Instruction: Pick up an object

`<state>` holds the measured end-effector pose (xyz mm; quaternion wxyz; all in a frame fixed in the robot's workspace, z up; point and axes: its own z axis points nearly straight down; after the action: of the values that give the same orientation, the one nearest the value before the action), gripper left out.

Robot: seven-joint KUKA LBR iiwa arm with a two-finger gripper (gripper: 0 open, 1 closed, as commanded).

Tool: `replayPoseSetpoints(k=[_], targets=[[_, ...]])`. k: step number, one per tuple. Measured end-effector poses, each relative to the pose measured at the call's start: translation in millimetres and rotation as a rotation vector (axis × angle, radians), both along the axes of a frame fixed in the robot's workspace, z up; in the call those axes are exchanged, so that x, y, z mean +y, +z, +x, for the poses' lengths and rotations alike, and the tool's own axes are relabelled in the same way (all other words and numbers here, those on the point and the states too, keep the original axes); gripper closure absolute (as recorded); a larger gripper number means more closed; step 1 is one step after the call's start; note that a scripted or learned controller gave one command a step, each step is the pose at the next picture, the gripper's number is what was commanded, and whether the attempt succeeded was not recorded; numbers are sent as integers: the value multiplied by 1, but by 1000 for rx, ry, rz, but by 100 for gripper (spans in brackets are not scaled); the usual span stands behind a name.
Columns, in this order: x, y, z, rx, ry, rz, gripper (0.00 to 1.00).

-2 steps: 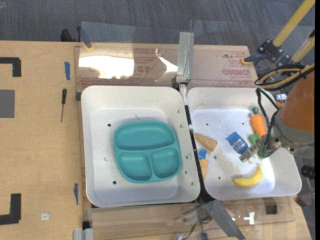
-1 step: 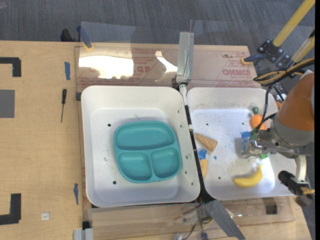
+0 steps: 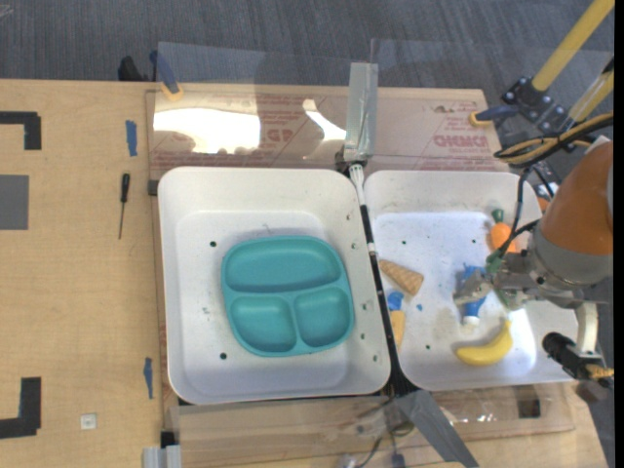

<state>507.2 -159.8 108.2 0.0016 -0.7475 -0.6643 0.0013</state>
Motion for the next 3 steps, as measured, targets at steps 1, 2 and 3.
replayPoseSetpoints(k=[1,2,3], targets=[[0,7,0,2,0,0,100],[0,7,0,3,0,1,0],[-16,-19,30,-14,86,-5,0]])
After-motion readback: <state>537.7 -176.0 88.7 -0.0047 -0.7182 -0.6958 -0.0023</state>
